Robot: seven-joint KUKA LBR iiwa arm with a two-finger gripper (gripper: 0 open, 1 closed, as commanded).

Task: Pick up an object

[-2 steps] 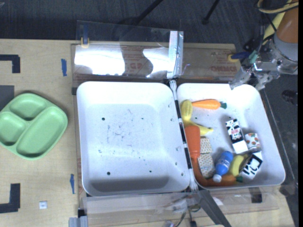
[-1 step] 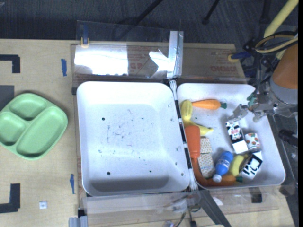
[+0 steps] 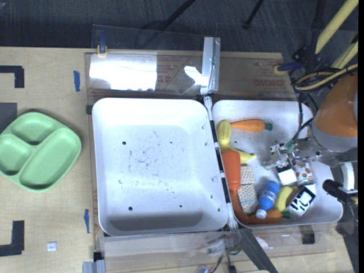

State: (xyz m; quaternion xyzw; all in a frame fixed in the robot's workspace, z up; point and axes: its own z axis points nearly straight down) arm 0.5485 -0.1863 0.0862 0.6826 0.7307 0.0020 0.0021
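Wooden bench, right bin (image 3: 333,212): gripper (image 3: 286,151) low among the clutter, open or closed impossible to tell, white block (image 3: 287,176) just frontward of it, bottle (image 3: 267,195) beyond, carrot (image 3: 248,125) lying crosswise back-left.

— What sits in the right bin (image 3: 257,108)?

— A toy carrot (image 3: 249,126) near the back, a yellow piece (image 3: 224,132) beside it, a long orange piece (image 3: 231,175) along the left wall, a blue bottle (image 3: 267,197) with a white cap, and some small white and black items near the front right.

— And the arm (image 3: 336,117)?

— It reaches in from the right, its gripper (image 3: 287,151) low over the clutter; the fingers are too blurred to read.

— The left bin (image 3: 153,164)?

— Bare white floor with faint marks. A green divided plate (image 3: 37,150) lies on the bench, well to its left.
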